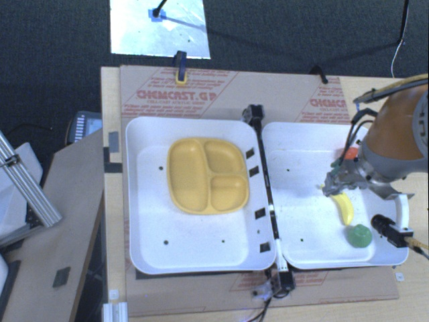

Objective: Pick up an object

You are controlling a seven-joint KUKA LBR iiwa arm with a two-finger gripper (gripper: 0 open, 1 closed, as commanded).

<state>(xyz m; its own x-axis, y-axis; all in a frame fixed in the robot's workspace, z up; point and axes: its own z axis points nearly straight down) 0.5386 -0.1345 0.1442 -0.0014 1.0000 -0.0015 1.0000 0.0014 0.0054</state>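
In the right bin (295, 180), a yellow banana (346, 210) lies near the right side with a round green object (359, 236) just in front of it. A small orange-red object (348, 154) peeks out beside the arm, farther back. My gripper (334, 186) hangs low over the bin, right at the banana's far end. The wrist hides the fingertips, and nothing is visibly held.
The left bin (147, 247) holds a yellow divided plate (206, 175) in its middle. A black-clipped ridge (263, 180) separates the two bins. The grey and orange arm (399, 139) covers the right bin's right edge, with a black and white fitting (392, 228) near the green object.
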